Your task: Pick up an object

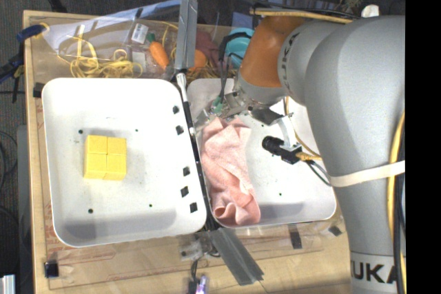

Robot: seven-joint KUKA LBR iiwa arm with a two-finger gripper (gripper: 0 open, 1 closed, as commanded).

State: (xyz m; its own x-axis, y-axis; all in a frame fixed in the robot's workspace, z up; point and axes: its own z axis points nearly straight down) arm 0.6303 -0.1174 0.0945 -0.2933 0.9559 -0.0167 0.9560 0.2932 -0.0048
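I am seeing the gripper (222, 105) crowding the right bin's (303, 206) far-left corner over the pink cloth (229, 169) lying along its left wall, finger state unclear, the yellow block (105, 157) sitting in the roomier left bin (62, 100).

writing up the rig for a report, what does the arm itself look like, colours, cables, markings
The arm is bulky, rounded and light grey, with an orange band above the wrist. White KUKA lettering shows near its base. A pale strap wraps around the grey body, and a yellow cable runs along its right side. The tool is small, dark metal.
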